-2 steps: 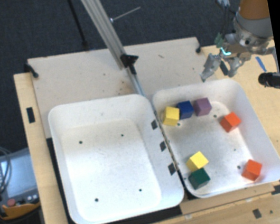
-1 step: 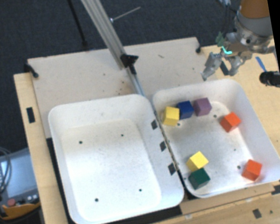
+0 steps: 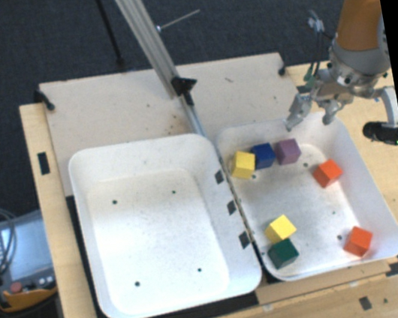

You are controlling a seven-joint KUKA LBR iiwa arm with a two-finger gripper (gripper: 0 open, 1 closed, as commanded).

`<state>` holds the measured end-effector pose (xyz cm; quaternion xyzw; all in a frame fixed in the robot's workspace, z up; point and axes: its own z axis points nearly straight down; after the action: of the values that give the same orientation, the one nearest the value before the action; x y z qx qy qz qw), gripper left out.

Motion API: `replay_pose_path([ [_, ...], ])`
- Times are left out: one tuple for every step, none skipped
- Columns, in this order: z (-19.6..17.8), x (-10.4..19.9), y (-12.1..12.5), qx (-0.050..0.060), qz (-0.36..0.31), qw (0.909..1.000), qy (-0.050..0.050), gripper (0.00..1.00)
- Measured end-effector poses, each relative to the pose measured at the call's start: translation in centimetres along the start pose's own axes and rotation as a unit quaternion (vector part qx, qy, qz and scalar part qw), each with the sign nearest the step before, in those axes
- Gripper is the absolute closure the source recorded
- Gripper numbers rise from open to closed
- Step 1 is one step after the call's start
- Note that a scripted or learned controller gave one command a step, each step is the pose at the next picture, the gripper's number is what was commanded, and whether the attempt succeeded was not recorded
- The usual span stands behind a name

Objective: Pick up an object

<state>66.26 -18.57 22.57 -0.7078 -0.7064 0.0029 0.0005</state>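
My gripper (image 3: 310,113) hangs over the far rim of the right bin (image 3: 366,178), open, with nothing between its fingers. Below it, along the bin's far side, a yellow cube (image 3: 244,163), a blue cube (image 3: 263,155) and a purple cube (image 3: 288,151) sit in a row, touching. An orange cube (image 3: 327,173) lies just right of them. Nearer the front are a second yellow cube (image 3: 280,228), a green cube (image 3: 283,253) against it, and another orange cube (image 3: 358,240) at the front right.
The left bin (image 3: 157,226) stands beside the right one, sharing a middle rim. A slanted aluminium rail (image 3: 152,44) rises from the back between the bins. A pendant with a screen (image 3: 20,258) lies off the bench at left.
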Motion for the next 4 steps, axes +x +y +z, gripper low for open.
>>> replay_pose_path([
  [5.2,0.1,-1.1,0.000,0.000,1.0000,0.000,0.00],
  [9.3,0.4,-0.7,-0.002,-0.001,1.0000,0.000,0.00],
  [7.9,0.3,-0.6,-0.006,-0.001,1.0000,0.000,1.00],
  [1.6,0.4,-1.0,-0.006,-0.001,1.0000,0.001,1.00],
])
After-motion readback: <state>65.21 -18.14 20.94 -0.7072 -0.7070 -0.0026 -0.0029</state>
